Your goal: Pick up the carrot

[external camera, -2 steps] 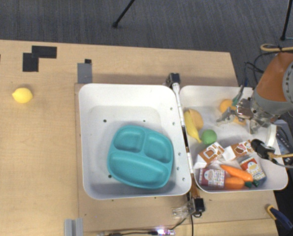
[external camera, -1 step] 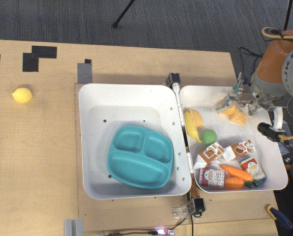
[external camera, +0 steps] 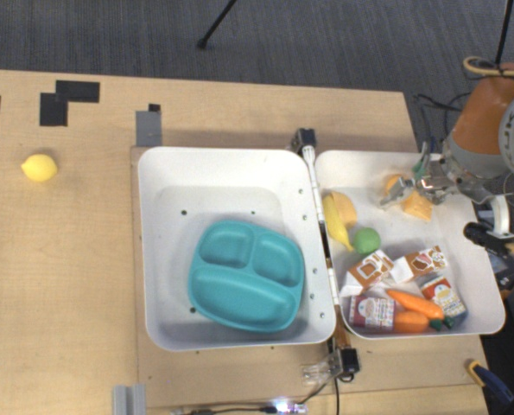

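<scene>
Where the bench (external camera: 58,275) runs nearest, bare tan wood; both bins sit on it. Right bin (external camera: 490,305), near corner: carrot (external camera: 421,303) lying flat among small cartons (external camera: 379,268) and a pouch (external camera: 371,311). Beyond these, a green ball (external camera: 366,239) and a banana (external camera: 338,216). Left bin (external camera: 213,175) holds a teal divided tray (external camera: 246,275). Gripper (external camera: 428,182) at the right bin's far side, over a yellow piece (external camera: 415,206), well apart from the carrot; finger spacing cannot be told. Lemon (external camera: 39,169) at far left. Dark carpet (external camera: 239,24) behind.
</scene>
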{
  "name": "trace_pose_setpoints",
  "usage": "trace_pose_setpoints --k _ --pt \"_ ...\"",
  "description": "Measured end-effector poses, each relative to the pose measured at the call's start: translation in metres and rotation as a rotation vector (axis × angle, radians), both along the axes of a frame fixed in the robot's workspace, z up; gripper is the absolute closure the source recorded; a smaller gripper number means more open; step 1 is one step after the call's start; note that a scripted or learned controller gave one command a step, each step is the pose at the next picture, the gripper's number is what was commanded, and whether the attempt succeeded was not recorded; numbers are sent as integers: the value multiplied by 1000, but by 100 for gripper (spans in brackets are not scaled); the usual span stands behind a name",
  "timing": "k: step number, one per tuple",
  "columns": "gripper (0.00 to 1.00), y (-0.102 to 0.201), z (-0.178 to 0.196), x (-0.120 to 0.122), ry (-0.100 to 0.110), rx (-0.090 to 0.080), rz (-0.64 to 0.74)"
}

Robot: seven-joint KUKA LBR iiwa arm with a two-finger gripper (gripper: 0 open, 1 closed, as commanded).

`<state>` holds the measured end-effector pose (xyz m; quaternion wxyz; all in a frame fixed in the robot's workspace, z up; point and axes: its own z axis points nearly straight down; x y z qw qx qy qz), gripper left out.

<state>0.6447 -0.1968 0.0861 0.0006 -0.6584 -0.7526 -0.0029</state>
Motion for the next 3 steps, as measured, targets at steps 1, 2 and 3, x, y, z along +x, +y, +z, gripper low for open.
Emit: trace_pose_setpoints --k 1,2,3 --pt "0 1 -1 24 22 17 -206" --pt "0 3 -2 10 5 -2 -24" --pt "100 3 9 11 1 -4 -22"
